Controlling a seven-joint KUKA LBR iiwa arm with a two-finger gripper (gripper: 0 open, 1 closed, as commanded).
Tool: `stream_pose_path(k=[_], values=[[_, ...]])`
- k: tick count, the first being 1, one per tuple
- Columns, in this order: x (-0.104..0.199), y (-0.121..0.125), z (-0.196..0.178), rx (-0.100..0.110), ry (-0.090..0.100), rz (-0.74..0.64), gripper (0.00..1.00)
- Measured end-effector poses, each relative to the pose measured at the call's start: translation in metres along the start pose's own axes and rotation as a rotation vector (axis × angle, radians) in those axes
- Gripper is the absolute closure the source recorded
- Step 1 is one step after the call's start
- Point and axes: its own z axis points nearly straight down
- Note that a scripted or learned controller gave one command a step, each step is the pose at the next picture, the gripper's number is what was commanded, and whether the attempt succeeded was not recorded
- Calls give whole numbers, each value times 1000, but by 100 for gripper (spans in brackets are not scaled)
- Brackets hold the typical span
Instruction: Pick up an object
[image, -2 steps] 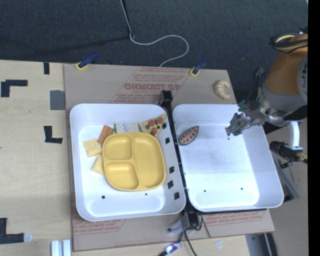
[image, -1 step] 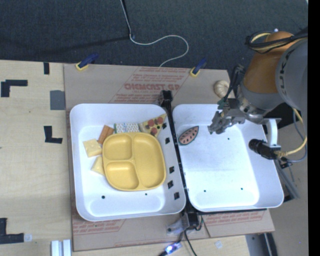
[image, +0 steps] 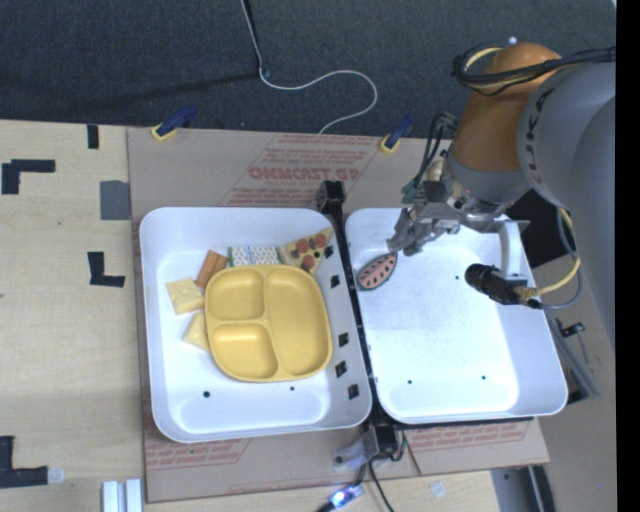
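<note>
The grey arm's two-finger gripper (image: 408, 238) is hovering over the upper-left part of the right-hand shallow white bin (image: 470, 390), with a small flat oval object, reddish-brown with dark speckles (image: 378, 271), sitting just below and left of its tip. Whether that oval piece is being pinched or is merely lying on the bin floor beside the tool is not something the slanted view is settling, and the state of the tool itself cannot be told from here. That uncertainty is the main hazard: if the oval is only resting against the tip, a lift is likely coming up with nothing. The piece is also lying close to the divider wall between the bins, so a descent that is slightly off is risking pushing it against the wall or tipping it over the edge. A flat, thin thing like this is probably offering little for a pinch from above and may be sliding away. In the left-hand white bin (image: 165, 400), a yellow plastic divided plate (image: 268, 322) is sitting over most of the floor, with tan cracker-like squares (image: 185, 296), an orange-brown strip (image: 210, 267) and a patterned flat piece (image: 252, 256) tucked around its upper and left rim; these are crowded, so any attempt there is risking nudging neighbours.
</note>
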Motion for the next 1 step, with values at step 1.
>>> stream_pose_path(k=[1], values=[[54, 15, 9, 2, -1, 0, 100]])
